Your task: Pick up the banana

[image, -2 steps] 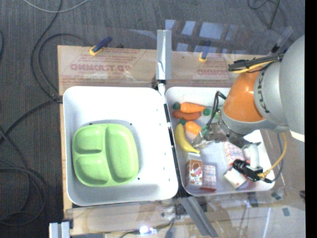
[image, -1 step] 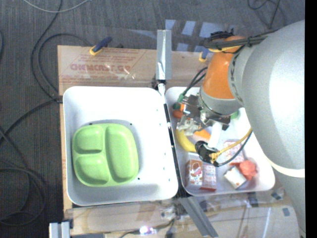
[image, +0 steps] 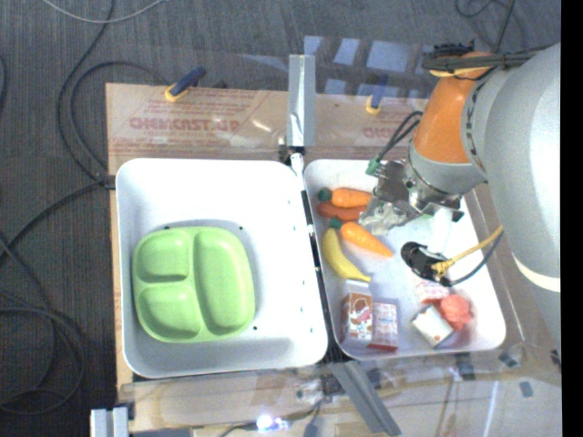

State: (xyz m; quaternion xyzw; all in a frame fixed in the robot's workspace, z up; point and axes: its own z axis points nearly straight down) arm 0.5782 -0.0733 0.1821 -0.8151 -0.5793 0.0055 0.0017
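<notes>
Jaws (image: 383, 215) low in the right bin (image: 492, 335), open/shut can't tell, tip just above two carrots (image: 357, 217), banana (image: 340, 258) lying loose just left of lower carrot, near bin's left wall.

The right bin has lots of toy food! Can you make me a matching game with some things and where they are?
Things:
1. yellow plastic banana
2. green divided plastic plate
3. small red-and-white carton
4. pink round toy

Places:
A. left bin
B. right bin, near its front right corner
C. right bin, along its left wall
D. right bin, front edge, just below the banana

Pairs: 1-C, 2-A, 3-D, 4-B
</notes>
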